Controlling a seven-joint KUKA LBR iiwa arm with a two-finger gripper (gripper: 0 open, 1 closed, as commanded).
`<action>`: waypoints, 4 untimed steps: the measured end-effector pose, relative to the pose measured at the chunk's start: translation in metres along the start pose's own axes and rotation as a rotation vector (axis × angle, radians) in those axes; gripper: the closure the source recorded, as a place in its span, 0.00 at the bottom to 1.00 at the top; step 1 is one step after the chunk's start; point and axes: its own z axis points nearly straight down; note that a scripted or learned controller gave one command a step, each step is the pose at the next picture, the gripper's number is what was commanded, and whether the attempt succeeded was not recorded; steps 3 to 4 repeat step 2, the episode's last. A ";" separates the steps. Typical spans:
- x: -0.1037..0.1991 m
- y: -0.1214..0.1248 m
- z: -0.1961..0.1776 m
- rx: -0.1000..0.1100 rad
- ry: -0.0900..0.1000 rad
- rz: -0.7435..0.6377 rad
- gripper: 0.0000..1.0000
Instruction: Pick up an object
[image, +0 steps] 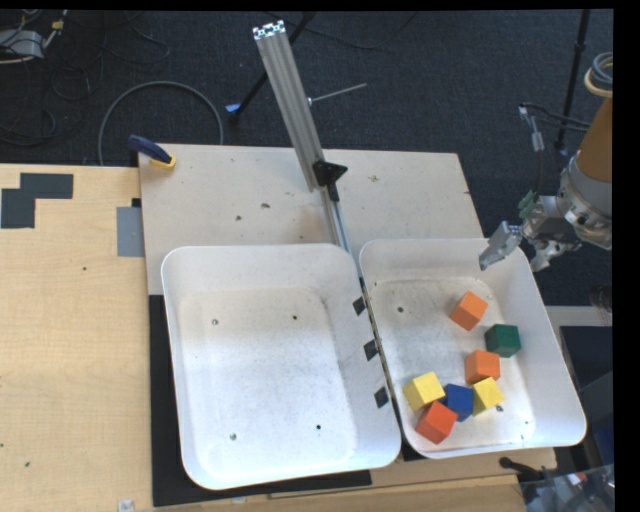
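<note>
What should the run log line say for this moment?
gripper: open, over right bin far corner, holding nothing | blocks: all in right bin | pick: not started

Two bins side by side on the bench (400, 195): left bin (200, 300), right bin (555, 380). Inside the right bin, seven blocks (468, 311) toward its near right part, five clustered close, two slightly behind. Above its far right corner, the tool (520, 245).

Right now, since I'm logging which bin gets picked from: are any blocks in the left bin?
No, the blocks, such as the green block, all lie in the right bin.
</note>
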 end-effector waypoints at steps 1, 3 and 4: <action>0.003 -0.018 0.127 0.008 0.003 0.005 0.00; 0.025 -0.010 0.169 -0.003 -0.002 0.005 0.00; 0.025 -0.010 0.169 -0.003 -0.002 0.005 0.00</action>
